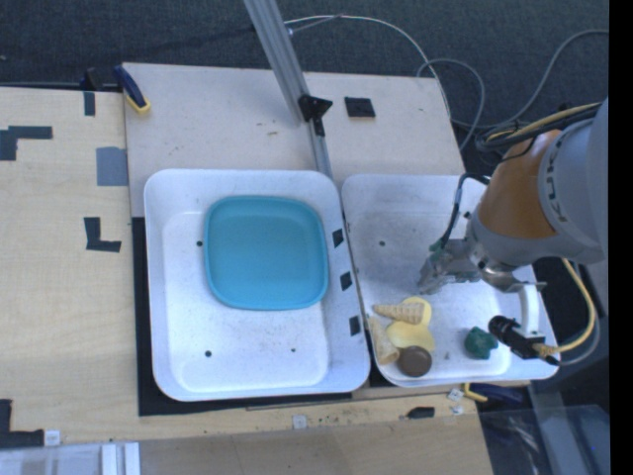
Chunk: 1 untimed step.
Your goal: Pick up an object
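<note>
Pale wooden table [59, 265] bearing two white bins side by side.
The left bin [178, 295] holds a blue plate [265, 251]. In the right bin [386, 216], the end effector [435, 273] hangs low; its state can't be told. Near it lie yellow toy pieces [406, 327], a brown piece [414, 361] and a green object [481, 341].

A teal plate [265, 251] lies in the left bin [168, 344]. A blue-and-yellow clamp [133, 89] sits at the bench's [218, 117] far corner, and a grey pole [287, 62] slants across it.
</note>
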Tool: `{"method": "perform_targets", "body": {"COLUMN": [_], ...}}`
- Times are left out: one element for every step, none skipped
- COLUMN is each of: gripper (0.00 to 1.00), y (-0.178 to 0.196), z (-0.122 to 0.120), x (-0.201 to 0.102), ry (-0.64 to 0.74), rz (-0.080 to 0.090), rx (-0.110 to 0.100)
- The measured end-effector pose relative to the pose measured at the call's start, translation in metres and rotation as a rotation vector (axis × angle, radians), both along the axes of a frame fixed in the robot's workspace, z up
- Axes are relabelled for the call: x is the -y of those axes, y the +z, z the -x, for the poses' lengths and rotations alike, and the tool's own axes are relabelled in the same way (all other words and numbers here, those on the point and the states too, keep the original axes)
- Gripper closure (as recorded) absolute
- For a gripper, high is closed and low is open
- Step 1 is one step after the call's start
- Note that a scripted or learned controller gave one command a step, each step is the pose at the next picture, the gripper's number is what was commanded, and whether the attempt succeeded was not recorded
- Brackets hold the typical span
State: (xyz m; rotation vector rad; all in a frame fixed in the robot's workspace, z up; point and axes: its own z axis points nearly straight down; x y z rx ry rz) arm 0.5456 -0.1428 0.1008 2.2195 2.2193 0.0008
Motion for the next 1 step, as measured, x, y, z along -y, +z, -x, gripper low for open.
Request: {"method": "perform_targets", "body": {"gripper": [1.00], "y": [0.0446], "z": [0.0064], "x": [0.0012], "ry": [0.001], "rz": [-0.001], "rx": [0.000]}}
